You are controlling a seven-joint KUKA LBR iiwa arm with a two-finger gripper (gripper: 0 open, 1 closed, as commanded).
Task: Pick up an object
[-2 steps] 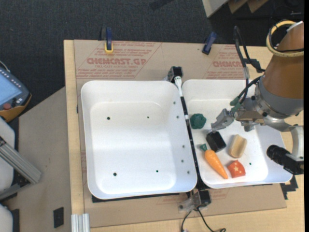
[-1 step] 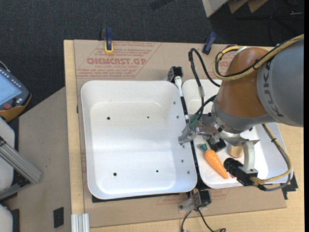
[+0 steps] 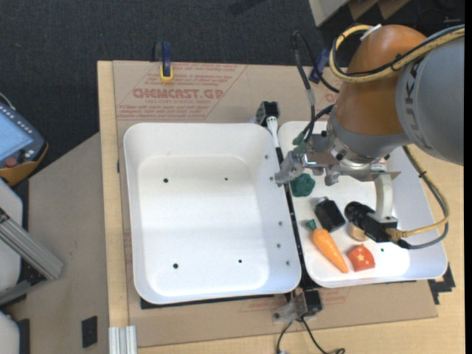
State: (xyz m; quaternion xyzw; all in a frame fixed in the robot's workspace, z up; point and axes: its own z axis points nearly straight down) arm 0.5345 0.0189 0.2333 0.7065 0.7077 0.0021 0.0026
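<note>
Carrot (image 3: 330, 248) and red block (image 3: 361, 257) lie in right bin (image 3: 420, 268).

A robotics lab: clamped cardboard sheet (image 3: 177, 87) under two white bins (image 3: 147, 220), cables (image 3: 428, 227) trailing across.

Tabletop with a cardboard sheet and two white bins

The tabletop (image 3: 74, 220) carries a brown cardboard sheet (image 3: 192, 94) printed with red lettering, held by a blue-and-yellow clamp (image 3: 165, 61) at its far edge; the left bin (image 3: 203, 205) and right bin (image 3: 420, 260) sit touching, side by side.
</note>
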